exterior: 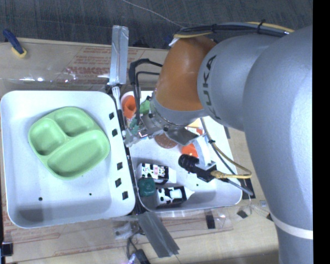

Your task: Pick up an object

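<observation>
Grey arm point(264, 92) looms nearest, wrist bent into right bin point(231, 199), gripper point(140, 122) low by the divider among clutter, grip state untellable; orange piece point(128, 106) just beside it, black-and-white blocks point(154, 172) nearer me, green plate point(69, 142) well apart in left bin point(22, 109).

**Lighting and picture quality, overhead view**

Even, fairly bright light from above. The shallow white plastic bin on the left point(55, 202) is close to overexposed, with its near wall in soft grey shade. The pale green divided plate point(70, 141) shows gentle shading in its wells and no hard shadow. Glare patches on the clear plastic sheet at the far left point(41, 73). The grey arm with its orange band point(247, 87) carries broad soft highlights. Overall soft and grainy; small items are poorly resolved.
</observation>
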`<state>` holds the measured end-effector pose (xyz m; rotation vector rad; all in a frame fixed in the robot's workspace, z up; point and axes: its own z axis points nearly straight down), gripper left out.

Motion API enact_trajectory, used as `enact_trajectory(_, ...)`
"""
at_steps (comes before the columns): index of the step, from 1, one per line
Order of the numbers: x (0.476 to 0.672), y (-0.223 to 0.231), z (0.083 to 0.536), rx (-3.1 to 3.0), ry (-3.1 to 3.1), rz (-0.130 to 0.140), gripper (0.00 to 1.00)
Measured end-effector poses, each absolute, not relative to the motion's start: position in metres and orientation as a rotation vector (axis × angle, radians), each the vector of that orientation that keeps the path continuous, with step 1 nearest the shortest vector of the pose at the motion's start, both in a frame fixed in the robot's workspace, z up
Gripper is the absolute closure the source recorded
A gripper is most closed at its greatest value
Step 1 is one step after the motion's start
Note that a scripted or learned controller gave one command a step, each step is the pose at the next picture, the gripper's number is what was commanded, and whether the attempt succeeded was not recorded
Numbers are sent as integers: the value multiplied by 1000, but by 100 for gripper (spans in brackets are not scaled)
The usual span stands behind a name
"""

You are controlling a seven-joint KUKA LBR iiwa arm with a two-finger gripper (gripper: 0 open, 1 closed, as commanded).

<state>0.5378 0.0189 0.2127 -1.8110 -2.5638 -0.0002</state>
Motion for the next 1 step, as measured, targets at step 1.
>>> enact_trajectory(1,597,-61,192,-1579,-2715,4,100)
